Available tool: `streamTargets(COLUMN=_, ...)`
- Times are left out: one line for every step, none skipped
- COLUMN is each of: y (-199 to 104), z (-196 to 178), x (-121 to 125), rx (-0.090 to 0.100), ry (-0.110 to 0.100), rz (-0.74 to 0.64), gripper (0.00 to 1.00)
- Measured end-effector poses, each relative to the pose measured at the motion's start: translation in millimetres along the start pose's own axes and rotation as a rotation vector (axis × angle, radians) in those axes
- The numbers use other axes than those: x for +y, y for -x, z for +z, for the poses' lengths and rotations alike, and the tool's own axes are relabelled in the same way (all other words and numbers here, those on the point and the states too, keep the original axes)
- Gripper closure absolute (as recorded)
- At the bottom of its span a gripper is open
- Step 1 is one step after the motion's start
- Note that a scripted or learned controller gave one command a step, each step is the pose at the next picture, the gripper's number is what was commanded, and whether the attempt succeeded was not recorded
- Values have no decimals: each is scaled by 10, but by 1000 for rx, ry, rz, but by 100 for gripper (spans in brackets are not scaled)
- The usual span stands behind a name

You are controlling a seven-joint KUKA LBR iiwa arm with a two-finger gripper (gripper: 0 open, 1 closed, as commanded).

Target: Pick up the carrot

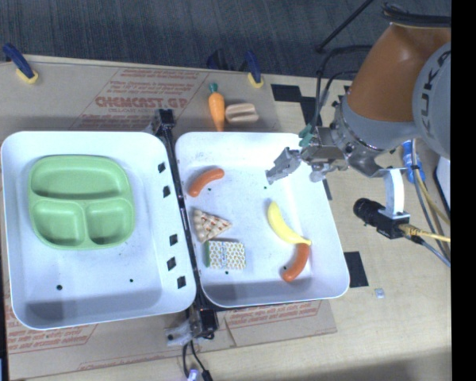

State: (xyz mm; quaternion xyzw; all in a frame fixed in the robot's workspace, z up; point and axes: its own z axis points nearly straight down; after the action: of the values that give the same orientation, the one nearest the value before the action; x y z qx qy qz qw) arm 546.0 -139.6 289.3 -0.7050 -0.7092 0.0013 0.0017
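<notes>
A: Item one, left bin (16, 213)?
B: Shallow white plastic, rounded corners, glossy. It holds a green tray (81, 199), matte, moulded in three compartments: one long at the top, two smaller below.

A: Item two, the carrot (216, 108)?
B: Small toy, orange tapered body with a green top, smooth like plastic. It lies on the cardboard (127, 94) beyond the bins, just past the right bin's (333, 280) far rim, outside both bins. A tan and brown bun (241, 113) sits just beside it on the right.

A: Right bin contents?
B: Same white plastic. Near the far-left, a red-orange sausage (205, 180), curved and shiny. Below it a pizza wedge (210, 225), flat, patterned, then a square speckled cracker (225, 255), green-edged. Further right, a yellow banana (284, 225), smooth and curved, touching a second sausage (296, 263) at its lower end.

A: Gripper (283, 166)?
B: Grey metal, hovering over the right bin's far-right part, well apart from the carrot. Nothing is seen between its fingers; how wide they stand I cannot tell at this angle. Behind it, the grey arm with its orange band (389, 70).

A: Progress?
B: By my reading, none of the pick is done. Carrot untouched on the cardboard. Left: travel to it, descend, close, lift.
</notes>
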Motion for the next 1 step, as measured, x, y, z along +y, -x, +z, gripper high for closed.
streamTargets(y=437, z=1900, x=198, rx=1, ry=-3, rz=55, gripper=0)
